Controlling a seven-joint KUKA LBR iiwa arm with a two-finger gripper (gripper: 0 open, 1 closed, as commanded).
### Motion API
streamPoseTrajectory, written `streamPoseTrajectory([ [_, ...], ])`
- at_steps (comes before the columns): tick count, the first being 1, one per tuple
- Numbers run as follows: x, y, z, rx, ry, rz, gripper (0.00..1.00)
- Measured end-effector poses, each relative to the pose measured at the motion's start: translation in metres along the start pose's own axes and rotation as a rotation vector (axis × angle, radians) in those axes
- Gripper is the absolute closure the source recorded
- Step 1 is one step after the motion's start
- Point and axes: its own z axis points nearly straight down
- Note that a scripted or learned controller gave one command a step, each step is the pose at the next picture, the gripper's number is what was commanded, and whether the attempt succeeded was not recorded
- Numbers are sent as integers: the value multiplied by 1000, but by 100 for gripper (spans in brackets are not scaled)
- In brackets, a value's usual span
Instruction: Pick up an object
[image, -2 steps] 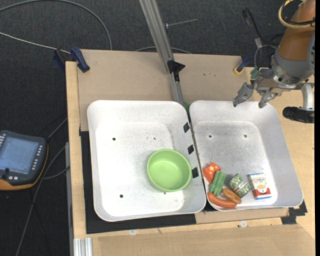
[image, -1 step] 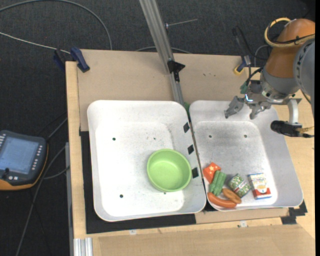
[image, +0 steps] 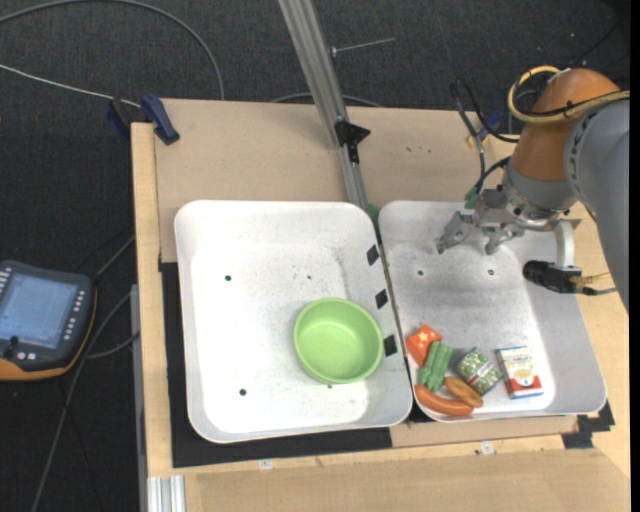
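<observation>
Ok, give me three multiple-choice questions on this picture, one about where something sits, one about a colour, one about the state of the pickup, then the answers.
1. Where does the green bowl sit?
A. In the left bin
B. In the right bin
C. On the bare bench

2. What colour is the small box near the right bin's front edge?
A. All black
B. Green
C. Blue, white and red

3. How does the gripper stand to the small items?
A. It rests on the bowl
B. It is over the far end of the right bin, apart from them
C. It sits among them

Answers: 1 A, the bowl lies by the left bin's right wall. 2 C, those colours show on the box. 3 B, bare bin floor separates it from the items.
</observation>
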Motion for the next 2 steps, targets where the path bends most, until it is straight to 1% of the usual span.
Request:
streamPoseTrajectory([
  [1,0,2,-14,-7,-2,-1,100],
  [2,2,-4,-60,-9,-2,0,100],
])
